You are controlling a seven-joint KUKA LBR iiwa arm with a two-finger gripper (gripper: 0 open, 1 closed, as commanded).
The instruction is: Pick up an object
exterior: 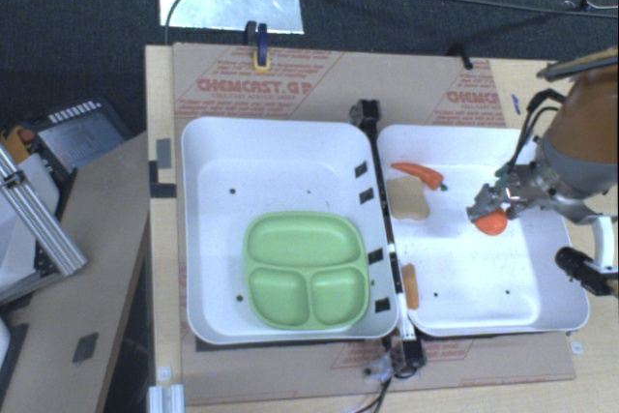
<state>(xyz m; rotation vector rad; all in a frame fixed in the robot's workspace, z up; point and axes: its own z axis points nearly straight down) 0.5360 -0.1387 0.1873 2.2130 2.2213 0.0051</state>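
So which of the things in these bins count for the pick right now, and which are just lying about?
In the job:
- gripper, low in the right bin
- small orange-red object right at its tip

Lying about:
- orange carrot-like piece
- beige lump
- brown stick by the divider
- green divided plate in the left bin

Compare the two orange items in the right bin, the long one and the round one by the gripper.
The long orange item is slender, pointed and carrot-like; the round orange item is a compact blob. The long one lies near the bin's far wall beside a beige piece; the round one sits directly at the gripper. Both are orange and in the right bin.
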